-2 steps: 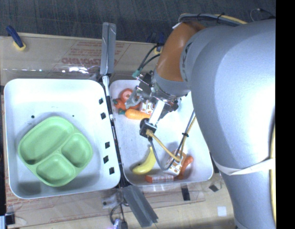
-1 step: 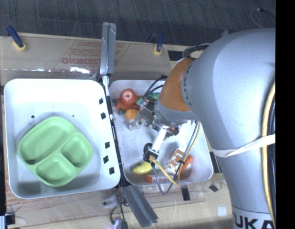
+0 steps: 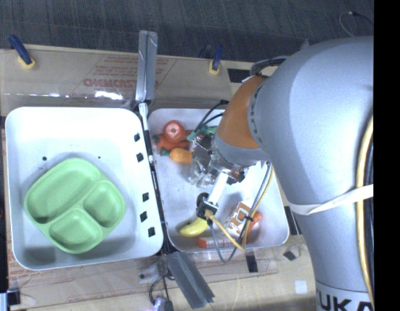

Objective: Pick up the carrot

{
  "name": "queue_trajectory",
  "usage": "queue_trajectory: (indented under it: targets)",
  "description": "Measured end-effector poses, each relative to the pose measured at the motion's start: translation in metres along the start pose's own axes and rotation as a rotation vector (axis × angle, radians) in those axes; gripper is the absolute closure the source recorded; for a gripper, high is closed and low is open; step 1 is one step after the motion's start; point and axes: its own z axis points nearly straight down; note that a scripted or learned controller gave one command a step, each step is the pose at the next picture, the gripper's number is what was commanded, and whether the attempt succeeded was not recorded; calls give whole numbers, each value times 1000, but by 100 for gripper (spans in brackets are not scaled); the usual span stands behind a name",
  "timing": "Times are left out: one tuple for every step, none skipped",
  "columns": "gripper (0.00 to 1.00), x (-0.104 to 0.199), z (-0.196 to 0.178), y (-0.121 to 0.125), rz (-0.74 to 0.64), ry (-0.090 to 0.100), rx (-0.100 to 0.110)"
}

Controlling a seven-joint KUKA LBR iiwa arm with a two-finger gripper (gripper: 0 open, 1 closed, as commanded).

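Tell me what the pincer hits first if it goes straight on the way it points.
Probably the carrot, just beyond the pincer, which points down and toward the view's left. Depth is unclear: it may miss it and meet the bin floor instead.

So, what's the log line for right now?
end effector low in right white bin | small orange carrot lying beside it

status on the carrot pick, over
hand low in right bin. carrot on bin floor, just view-left of hand, not lifted. tomato crowds carrot's far side.
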Motion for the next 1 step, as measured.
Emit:
queue_trajectory:
  targets:
    - [100, 0, -9, -1, -4, -1, 1]
